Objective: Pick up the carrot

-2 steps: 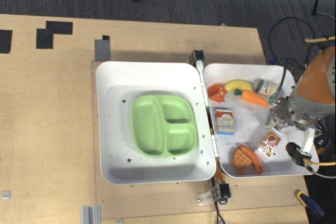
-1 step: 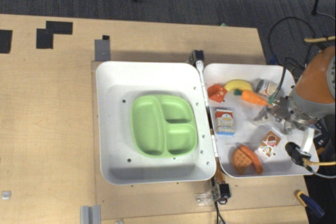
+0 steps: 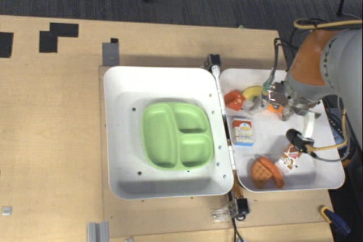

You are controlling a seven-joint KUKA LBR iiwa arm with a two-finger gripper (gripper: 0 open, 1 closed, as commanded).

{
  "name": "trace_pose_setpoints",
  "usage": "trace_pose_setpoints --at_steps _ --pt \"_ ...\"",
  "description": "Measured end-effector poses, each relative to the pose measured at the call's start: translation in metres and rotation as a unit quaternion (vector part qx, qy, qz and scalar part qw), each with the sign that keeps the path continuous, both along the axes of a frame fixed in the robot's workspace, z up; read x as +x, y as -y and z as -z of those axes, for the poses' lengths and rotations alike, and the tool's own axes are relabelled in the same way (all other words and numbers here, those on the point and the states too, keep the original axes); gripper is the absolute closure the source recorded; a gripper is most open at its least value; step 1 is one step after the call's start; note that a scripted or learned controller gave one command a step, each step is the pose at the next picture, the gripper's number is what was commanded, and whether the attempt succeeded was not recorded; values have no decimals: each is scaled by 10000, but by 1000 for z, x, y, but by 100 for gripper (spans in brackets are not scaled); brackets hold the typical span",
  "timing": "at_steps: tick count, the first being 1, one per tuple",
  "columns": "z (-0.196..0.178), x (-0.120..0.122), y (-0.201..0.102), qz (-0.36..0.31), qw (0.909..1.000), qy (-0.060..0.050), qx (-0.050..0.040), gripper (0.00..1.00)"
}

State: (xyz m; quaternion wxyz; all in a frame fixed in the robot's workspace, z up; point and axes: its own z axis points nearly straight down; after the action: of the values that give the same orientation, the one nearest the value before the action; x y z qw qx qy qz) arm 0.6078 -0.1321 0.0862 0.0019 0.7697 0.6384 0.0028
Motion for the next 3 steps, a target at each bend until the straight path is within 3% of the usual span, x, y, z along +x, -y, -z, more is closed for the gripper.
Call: trace_pose_setpoints --at_steps 1,2,3 --pt "-11 1 0 -9 10000 17 -1 100" --pt "-11 1 0 -9 10000 16 -1 0" --pt "2 47 22 1854 9826 -147 15 0"
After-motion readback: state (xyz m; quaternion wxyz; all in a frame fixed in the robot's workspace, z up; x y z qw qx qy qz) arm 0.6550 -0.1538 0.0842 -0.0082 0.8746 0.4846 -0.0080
